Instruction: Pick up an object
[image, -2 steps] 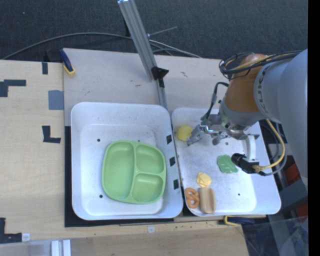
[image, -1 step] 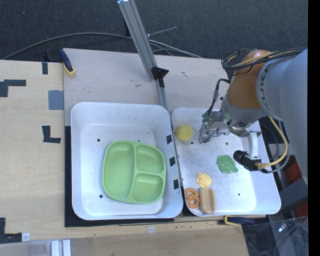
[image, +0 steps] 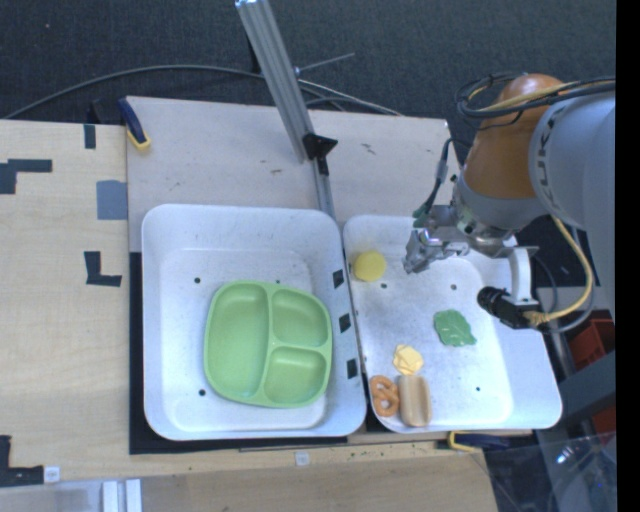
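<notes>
- A pale wooden bench (image: 60, 300) fills the camera view, set on dark carpet, with dark tape marks on its left part and a slanted metal pole (image: 285, 90) crossing its far side.
- Two shallow white bins sit side by side on it: the left bin (image: 160, 300) and the right bin (image: 530, 390), their rims touching along the middle.
- The left bin carries a green divided plate (image: 268, 343), lying flat toward its near side, with nothing seen in its three compartments.
- The right bin holds the small things worth picking, spread well apart, which probably gives a descending grasp room around each one.
- A yellow round piece (image: 370, 266) lies at the far left corner of that bin, just beside the dividing rim.
- A green leafy piece (image: 454, 328) lies toward the right side; a small yellow piece (image: 407, 359), a pretzel (image: 383, 394) and a hot dog bun (image: 414, 400) cluster at the near edge, the last two touching.
- The gripper (image: 420, 252) hangs over the far part of the right bin, between the yellow round piece and the green leafy piece, nearer the former.
- How wide it stands cannot be told at this slant, and nothing is seen held in it.
</notes>
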